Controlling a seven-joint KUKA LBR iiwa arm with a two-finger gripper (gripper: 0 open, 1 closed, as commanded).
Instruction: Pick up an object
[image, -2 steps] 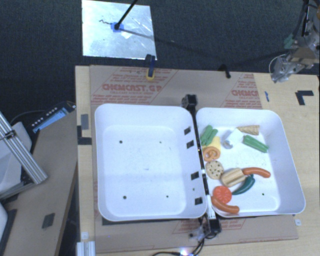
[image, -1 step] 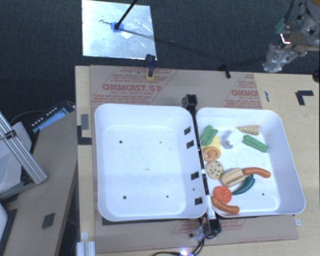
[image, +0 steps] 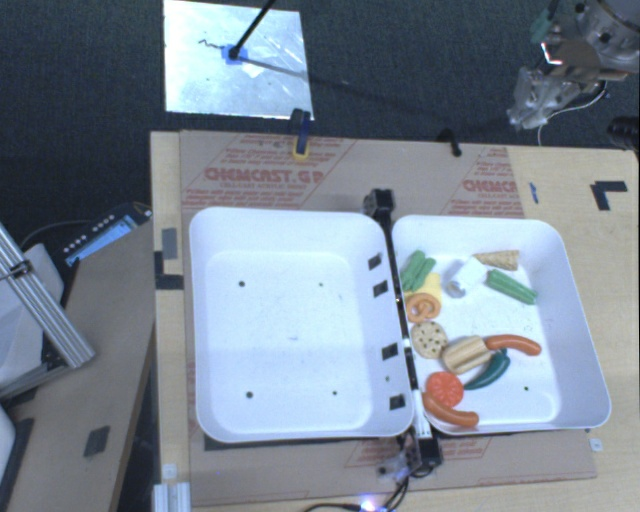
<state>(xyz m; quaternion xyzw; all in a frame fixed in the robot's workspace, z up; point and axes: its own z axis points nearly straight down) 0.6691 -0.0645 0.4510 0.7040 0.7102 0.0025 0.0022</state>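
Note:
The right bin (image: 575, 330) holds several toy foods: a green pod (image: 416, 270), a yellow roll (image: 424, 297), a cookie (image: 429, 339), a bun (image: 465, 353), an orange sausage (image: 514, 345), a dark green pepper (image: 489, 370), a red tomato (image: 444, 388), a second sausage (image: 452, 414), a green bean (image: 511, 287), a tan wedge (image: 498, 259) and a small white piece (image: 457, 279). My gripper (image: 535, 100) hangs at the top right, well above and beyond the bin's far edge, with nothing seen between its fingers.
The left bin (image: 290, 320) sits beside the right one, joined by black clips (image: 385, 290). Both rest on a cardboard sheet (image: 330, 170). A shiny metal plate (image: 238, 60) lies at the top left. An aluminium frame (image: 40, 310) stands at the left.

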